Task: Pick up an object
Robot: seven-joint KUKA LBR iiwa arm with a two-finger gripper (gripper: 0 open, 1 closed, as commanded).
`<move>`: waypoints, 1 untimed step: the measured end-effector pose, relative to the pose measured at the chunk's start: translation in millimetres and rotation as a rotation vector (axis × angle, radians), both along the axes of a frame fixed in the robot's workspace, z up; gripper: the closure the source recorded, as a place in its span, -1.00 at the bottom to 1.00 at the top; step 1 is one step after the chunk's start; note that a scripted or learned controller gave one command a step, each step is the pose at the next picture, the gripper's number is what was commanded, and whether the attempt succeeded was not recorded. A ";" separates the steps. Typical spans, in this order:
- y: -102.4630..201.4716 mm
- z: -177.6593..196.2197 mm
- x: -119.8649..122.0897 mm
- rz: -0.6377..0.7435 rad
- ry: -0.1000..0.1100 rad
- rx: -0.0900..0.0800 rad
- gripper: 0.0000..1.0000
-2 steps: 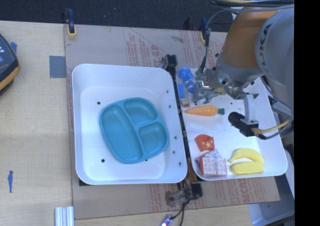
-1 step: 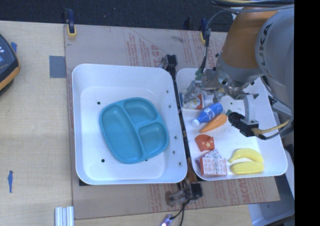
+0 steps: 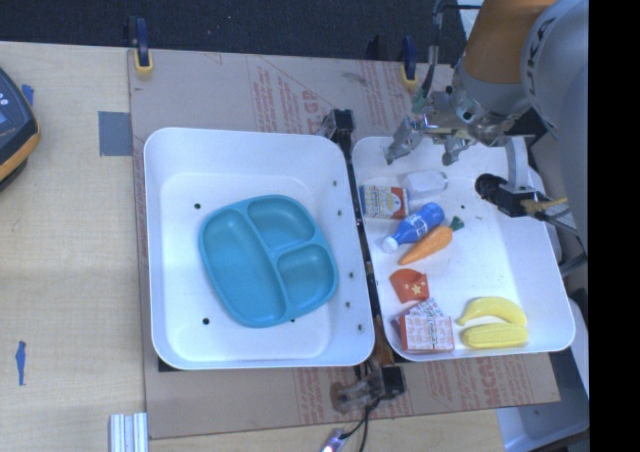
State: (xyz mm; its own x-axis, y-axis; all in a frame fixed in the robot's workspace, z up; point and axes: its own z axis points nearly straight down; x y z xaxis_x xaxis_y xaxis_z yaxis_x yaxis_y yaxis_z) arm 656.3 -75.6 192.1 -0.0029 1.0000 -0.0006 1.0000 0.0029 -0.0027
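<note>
— Where are the jaws (image 3: pixel 430 145)?

— Above the far end of the right bin (image 3: pixel 520 270), spread open, nothing between them.

— And the things to pick?

— In that bin: a clear cup (image 3: pixel 425 181) just below the jaws, a blue bottle (image 3: pixel 413 227), a carrot (image 3: pixel 428 245), a banana (image 3: pixel 493 311). A blue divided plate (image 3: pixel 268 260) lies in the left bin (image 3: pixel 170 240).

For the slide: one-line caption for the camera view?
KUKA hand open above the right bin of toy groceries; blue divided plate in the left bin.
</note>
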 end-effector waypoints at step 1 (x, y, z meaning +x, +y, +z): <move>-23.0 -96.4 -44.4 0.001 -0.005 0.000 -1.00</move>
